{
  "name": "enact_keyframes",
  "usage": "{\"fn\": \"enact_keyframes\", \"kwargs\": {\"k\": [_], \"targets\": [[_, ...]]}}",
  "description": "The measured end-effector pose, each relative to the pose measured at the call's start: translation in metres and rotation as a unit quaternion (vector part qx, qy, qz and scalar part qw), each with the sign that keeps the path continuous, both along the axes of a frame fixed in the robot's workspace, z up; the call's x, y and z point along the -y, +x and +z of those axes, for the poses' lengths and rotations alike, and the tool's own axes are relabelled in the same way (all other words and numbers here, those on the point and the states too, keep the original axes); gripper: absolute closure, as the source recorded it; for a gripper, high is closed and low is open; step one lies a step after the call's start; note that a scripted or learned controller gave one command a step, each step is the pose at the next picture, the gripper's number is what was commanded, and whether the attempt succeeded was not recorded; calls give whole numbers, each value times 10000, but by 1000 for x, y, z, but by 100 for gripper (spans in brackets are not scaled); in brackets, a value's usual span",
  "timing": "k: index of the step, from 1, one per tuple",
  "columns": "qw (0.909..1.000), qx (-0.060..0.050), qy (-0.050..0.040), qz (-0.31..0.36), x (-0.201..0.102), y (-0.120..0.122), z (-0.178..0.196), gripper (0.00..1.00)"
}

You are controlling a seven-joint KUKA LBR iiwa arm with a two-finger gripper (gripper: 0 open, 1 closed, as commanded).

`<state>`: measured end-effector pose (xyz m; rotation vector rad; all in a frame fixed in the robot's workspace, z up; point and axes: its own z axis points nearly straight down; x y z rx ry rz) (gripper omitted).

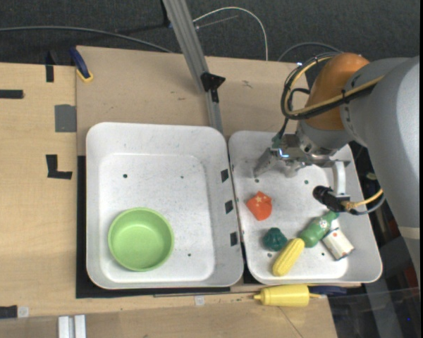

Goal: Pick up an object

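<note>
White bins: two shallow trays sit side by side on the desk [148,90]; the left bin [99,146] carries a green bowl [141,239] in its near-left corner, the right bin [247,146] carries the small toys.
Candidates to pick: an orange-red toy [260,205] lies alone near the middle of the right bin; nearer, a dark green piece [273,239], a yellow corn cob [287,256] and a green-and-white bottle-like toy [323,232] crowd together, touching or nearly so.
Gripper: the gripper [278,162] hangs over the far part of the right bin, beyond the orange-red toy and apart from it.
Fingers: they look spread apart with nothing between them, so no object is held yet.
Why this stance: an open gripper above the floor of the bin suits a descent; the lone orange-red toy seems the easiest target, since it has free room on all sides.
Risk: the clustered toys would likely be nudged by a finger on the way down.
Outside the bins: a yellow bottle [285,296] lies on the desk just beyond the near rim of the right bin.
Progress: early, in my judgement.
</note>
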<state>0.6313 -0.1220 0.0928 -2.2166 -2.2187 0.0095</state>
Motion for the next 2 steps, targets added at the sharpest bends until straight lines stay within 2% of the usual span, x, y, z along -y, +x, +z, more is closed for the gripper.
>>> {"fn": "enact_keyframes", "kwargs": {"k": [1, 2], "targets": [[10000, 30, 2, 12, -1, 2, 14, 100], [10000, 55, 0, 4, -2, 2, 56, 100]]}}
